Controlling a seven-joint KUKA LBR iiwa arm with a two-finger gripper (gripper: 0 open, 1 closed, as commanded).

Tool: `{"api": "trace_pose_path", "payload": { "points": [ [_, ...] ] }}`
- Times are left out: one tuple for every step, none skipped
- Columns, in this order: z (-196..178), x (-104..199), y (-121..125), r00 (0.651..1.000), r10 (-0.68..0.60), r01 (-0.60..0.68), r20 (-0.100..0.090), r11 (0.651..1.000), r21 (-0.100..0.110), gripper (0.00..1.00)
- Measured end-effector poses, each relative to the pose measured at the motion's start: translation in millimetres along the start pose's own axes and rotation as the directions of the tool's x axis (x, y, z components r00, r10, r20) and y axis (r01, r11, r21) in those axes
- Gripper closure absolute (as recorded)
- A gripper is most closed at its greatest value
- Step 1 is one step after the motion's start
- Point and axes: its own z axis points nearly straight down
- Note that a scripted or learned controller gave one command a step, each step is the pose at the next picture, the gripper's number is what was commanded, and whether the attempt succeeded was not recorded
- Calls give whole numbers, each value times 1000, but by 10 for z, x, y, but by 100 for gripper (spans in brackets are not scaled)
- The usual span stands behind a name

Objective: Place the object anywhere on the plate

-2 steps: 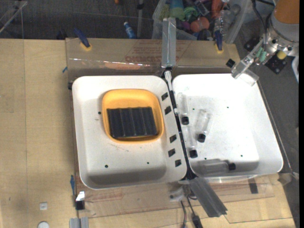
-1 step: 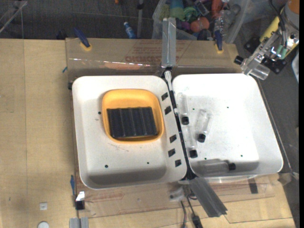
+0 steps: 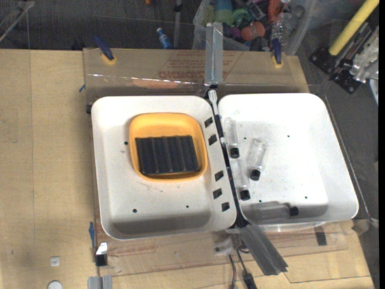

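I cannot tell if the jaws are apart or together. The black ridged object (image 3: 166, 154) lies flat on the yellow plate (image 3: 165, 119), toward its 6 o'clock side. The plate sits in the left bin (image 3: 114, 185). Small clear tubes (image 3: 255, 157) lie in the right bin (image 3: 301, 131), at its 9 o'clock side.

We see wooden bench (image 3: 42, 161) bearing two white bins side by side: left bin (image 3: 111, 179), right bin (image 3: 313, 155), touching along middle divider. Clear sheet (image 3: 150, 68) behind them.

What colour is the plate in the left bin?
Orange-yellow plate, with a dark ribbed object on it; camera view.
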Motion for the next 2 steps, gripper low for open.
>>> {"api": "trace_pose_path", "payload": {
  "points": [
    [-129, -70, -4, 968, -249, 249, 1, 968, -1, 100],
    [210, -83, 9, 867, -498, 498, -5, 867, -5, 100]
  ]
}}
